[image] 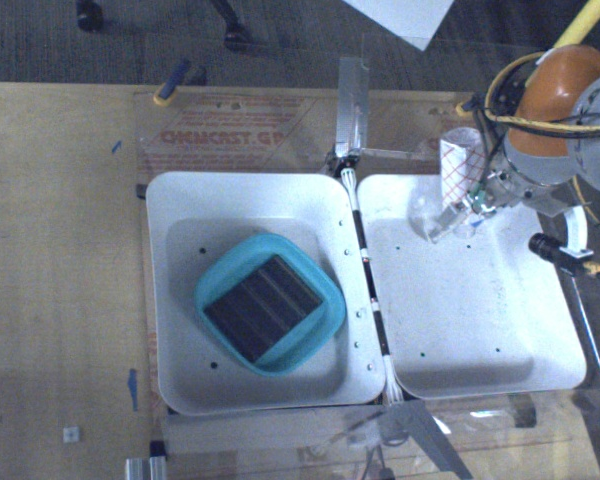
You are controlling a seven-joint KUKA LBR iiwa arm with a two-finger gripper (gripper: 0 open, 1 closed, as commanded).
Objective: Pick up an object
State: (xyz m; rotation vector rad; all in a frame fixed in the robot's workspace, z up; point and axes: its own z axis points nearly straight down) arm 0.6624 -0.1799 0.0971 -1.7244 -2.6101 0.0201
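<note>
1. Teal square dish (270, 303) with a dark ribbed inset lies tilted in the left bin (180, 208); one dish.
2. Two white bins; right bin (480, 318).
3. Claw (458, 211) above the right bin's far edge, blurred; grip unclear.

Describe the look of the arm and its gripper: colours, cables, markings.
The arm is grey with a rounded orange band above the wrist. Black and yellow cables loop around that joint. The gripper looks pale and partly see-through, with a white part crossed by a red grid pattern. Its finer details are too blurred to read.
</note>
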